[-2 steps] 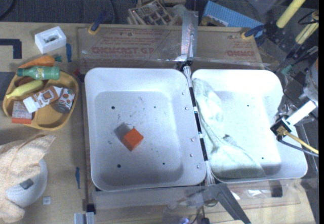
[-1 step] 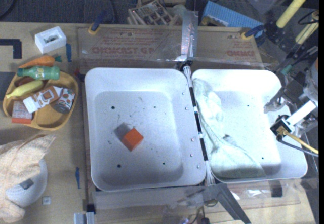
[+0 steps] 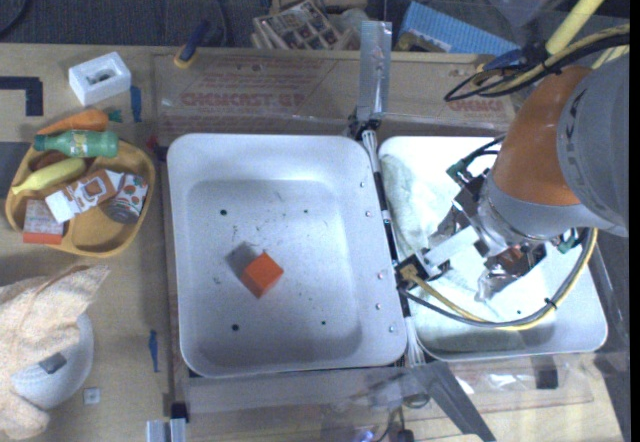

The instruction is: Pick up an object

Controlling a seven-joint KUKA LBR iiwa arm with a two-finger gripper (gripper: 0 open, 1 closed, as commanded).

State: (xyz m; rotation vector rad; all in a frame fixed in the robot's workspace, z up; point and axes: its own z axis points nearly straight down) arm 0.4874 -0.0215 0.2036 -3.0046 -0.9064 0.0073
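Note:
An orange cube [image 3: 264, 274] lies in the left bin [image 3: 200, 170], a little left of its middle. A crumpled white object [image 3: 408, 192] rests against the left wall of the right bin [image 3: 570, 335]. The arm, with its orange band [image 3: 535, 145], hangs over the right bin, and its gripper [image 3: 499, 270] points down into the middle of that bin. The wrist and cables hide most of the gripper from above. A small reddish-brown patch [image 3: 515, 256] shows at the gripper; I cannot tell whether it is an object or part of the tool.
A yellow bowl [image 3: 100, 235] of toy food stands left of the bins, with a beige cloth [image 3: 45, 325] below it. A small white box [image 3: 99, 76] sits at the back left. Yellow cables [image 3: 480, 315] loop over the right bin's floor.

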